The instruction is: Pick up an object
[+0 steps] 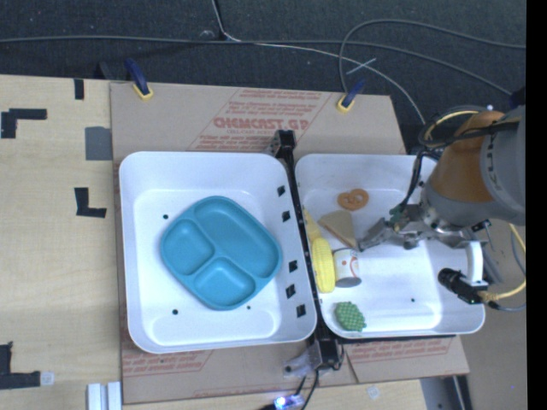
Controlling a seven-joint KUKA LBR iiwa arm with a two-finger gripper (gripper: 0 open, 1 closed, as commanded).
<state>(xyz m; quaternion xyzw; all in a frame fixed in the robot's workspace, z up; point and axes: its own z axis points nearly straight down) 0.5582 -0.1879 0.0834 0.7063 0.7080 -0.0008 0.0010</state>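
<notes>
Approach step: we see the fingers (369, 239) nearly closed, holding nothing, just beside the small white cup (346, 268) and tan wedge (338, 226); next, we judge, spread & drop.

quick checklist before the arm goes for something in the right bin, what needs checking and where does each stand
1. Gripper is over the right bin, near the objects: ok.
2. Nothing visible between the fingers, so no grasp yet: ok to proceed.
3. Finger opening: cannot tell, the tips are too small and dark to read.
4. Nearest target: the tan wedge and small white cup lie just left of the tip; which one it lines up with: cannot tell.
5. Crowding: yellow corn touches the cup by the divider wall, tight for a clean grasp: not ok.
6. Easier picks: orange cookie and green piece sit apart from the others: ok.
</notes>
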